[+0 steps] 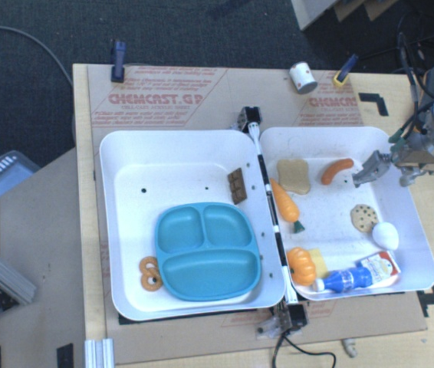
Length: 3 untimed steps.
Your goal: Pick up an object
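Your gripper (390, 170) hangs with fingers apart over the right bin's (424, 240) far right edge (nothing between them), near the sausage (337, 170).

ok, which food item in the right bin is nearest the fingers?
The sausage, at the bin's top; the cookie and egg lie lower down.

A robotics lab: bench (163, 98) clamped with white bins (117, 205), cables.
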### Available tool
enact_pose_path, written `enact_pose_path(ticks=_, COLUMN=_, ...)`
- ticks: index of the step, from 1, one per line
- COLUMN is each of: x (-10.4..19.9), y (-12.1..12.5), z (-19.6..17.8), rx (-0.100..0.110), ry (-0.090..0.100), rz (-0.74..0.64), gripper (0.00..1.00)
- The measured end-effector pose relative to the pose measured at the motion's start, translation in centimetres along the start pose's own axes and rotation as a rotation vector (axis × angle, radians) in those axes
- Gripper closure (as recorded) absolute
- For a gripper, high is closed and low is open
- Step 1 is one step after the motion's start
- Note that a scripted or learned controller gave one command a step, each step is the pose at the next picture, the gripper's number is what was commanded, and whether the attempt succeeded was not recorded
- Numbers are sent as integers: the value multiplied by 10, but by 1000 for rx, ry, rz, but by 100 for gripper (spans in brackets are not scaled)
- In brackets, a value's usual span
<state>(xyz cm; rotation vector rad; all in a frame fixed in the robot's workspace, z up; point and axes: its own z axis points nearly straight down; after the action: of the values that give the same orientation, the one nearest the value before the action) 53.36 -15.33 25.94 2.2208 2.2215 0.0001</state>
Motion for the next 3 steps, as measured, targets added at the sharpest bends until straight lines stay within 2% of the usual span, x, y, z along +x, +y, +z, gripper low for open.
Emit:
enact_pose_path(ticks=1, x=9, y=107, z=65, rx=0, ry=0, rz=0, gripper=0)
enact_pose_path(ticks=2, x=4, y=126, z=160, rx=-6, ry=-1, rz=-1, gripper=0)
enact_pose_path(ticks=3, x=-7, y=130, z=167, rx=-14, ry=-2, rz=-3, gripper=0)
